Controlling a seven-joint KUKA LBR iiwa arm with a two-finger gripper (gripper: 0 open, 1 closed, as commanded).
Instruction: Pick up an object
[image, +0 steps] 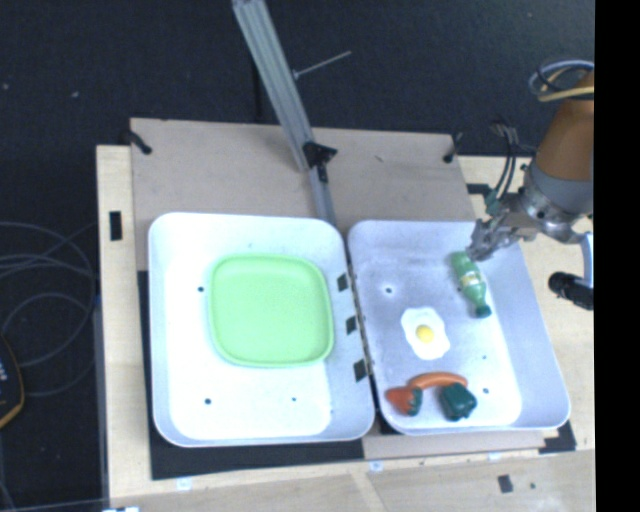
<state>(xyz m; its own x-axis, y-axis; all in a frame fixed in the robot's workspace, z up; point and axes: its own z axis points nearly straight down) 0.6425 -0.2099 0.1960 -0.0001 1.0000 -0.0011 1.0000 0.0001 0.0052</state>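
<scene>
Your gripper (487, 243) sits at the bottle's (469, 281) 1 o'clock, probably lining up a grab; can't tell if it's spread or pinched.

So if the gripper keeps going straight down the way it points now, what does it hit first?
Most likely the green bottle: the gripper sits just above its upper end in the right bin. Height above it is unclear from this slanted view.
</scene>
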